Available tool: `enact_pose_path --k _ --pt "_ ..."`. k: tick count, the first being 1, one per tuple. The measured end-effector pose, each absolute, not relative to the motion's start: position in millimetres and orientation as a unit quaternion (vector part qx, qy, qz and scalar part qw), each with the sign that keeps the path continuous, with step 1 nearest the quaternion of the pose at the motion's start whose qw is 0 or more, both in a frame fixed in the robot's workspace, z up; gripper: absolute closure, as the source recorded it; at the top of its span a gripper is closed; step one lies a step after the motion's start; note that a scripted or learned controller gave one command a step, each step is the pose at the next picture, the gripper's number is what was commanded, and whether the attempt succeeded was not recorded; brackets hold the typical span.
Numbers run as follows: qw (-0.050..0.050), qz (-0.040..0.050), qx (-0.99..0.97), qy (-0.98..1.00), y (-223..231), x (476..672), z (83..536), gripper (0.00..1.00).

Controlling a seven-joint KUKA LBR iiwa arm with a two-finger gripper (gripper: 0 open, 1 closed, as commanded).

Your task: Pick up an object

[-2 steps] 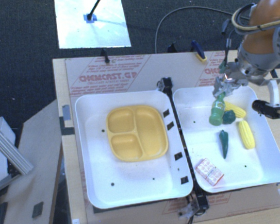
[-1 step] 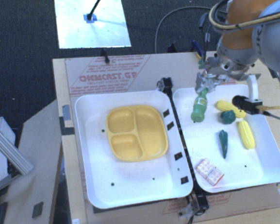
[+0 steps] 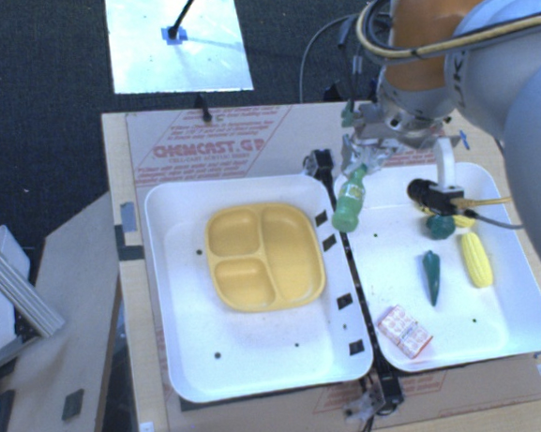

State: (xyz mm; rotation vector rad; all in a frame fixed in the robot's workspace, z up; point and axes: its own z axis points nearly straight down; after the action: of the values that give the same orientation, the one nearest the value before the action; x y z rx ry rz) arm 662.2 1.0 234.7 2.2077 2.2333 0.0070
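Left bin [image 3: 184,359]: 1 yellow divided plate [image 3: 265,256] lying left of the fingers. Bin divide: 1 green bottle [image 3: 350,205] hanging tilted, fingers closing on its neck at the gripper [image 3: 360,167]. Right bin [image 3: 529,315]: 1 corn cob [image 3: 476,258], 1 green pepper [image 3: 432,276], 1 pink packet [image 3: 405,330] lying right of and below the fingers.

Lots of room on the left, more things on the right

The left bin [image 3: 184,359] had bare floor all around the yellow plate [image 3: 263,256] in its middle. In the right bin [image 3: 520,325], the corn [image 3: 476,258], green pepper [image 3: 432,276] and pink box [image 3: 405,330] lay apart, with gaps between. The green bottle [image 3: 350,205] hung over the wall between the bins.
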Motion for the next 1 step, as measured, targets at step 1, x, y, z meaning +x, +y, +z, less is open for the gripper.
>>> enact_pose_path --k 1 --pt "0.000 0.0014 0.704 0.711 53.7 657.2 240.6 1.00"
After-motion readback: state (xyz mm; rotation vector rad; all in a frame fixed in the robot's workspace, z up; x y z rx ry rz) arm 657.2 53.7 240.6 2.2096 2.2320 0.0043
